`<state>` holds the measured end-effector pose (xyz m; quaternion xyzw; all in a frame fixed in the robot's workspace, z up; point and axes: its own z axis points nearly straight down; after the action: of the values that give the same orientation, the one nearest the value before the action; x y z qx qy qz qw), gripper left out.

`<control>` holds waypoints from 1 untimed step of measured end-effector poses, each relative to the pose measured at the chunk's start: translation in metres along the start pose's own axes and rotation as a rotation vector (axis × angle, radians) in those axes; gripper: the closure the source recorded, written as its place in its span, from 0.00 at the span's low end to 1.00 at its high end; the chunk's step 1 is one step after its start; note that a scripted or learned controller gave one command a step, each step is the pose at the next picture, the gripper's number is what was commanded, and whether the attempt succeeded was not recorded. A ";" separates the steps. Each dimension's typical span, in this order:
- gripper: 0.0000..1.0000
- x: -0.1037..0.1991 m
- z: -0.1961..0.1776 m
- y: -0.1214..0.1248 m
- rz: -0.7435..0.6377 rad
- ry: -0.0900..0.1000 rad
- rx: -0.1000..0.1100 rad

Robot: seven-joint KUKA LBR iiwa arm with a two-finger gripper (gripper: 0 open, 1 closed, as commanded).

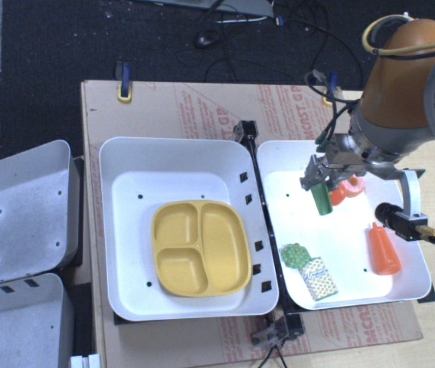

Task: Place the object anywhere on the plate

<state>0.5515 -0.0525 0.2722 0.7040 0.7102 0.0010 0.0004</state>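
At the right of the frame the pincer (323, 184) is clamped on a green block (322, 198), lifted for carrying left to the yellow plate (201, 248).

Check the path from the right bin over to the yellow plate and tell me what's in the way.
Only the bins' adjoining walls, with a dark divider strip along them, lie between the right bin and the yellow plate. The plate's three compartments hold nothing visible. The end effector is over the right bin beside a green object.
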 end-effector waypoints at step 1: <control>1.00 0.047 0.018 0.008 0.002 0.000 0.005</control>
<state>0.5591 -0.0057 0.2544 0.7046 0.7096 -0.0005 -0.0013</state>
